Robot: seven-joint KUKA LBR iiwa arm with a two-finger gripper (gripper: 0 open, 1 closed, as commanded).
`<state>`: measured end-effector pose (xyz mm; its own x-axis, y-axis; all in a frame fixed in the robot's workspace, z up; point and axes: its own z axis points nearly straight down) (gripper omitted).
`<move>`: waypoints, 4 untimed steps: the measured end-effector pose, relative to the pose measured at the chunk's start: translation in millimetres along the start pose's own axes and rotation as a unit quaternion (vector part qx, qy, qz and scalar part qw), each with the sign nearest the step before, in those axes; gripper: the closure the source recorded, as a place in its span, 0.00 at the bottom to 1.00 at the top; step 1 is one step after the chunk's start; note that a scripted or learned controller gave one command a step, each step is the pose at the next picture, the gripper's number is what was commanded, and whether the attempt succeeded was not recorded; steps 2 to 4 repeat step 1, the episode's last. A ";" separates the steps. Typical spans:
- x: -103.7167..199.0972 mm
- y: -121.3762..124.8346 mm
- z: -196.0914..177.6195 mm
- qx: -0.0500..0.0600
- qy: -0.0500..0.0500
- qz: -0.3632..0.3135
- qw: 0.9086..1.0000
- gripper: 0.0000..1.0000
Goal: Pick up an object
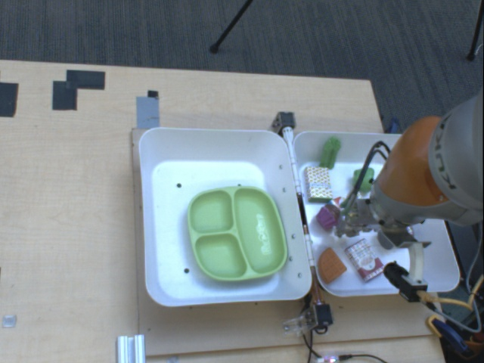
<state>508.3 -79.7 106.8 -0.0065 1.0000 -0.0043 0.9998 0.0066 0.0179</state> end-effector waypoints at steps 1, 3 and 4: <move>0.0 -0.1 0.1 0.000 0.000 0.000 1.000 0.00; 0.0 -0.1 0.1 0.000 0.000 0.000 1.000 0.00; 0.0 -0.1 0.1 0.000 0.000 0.000 1.000 0.00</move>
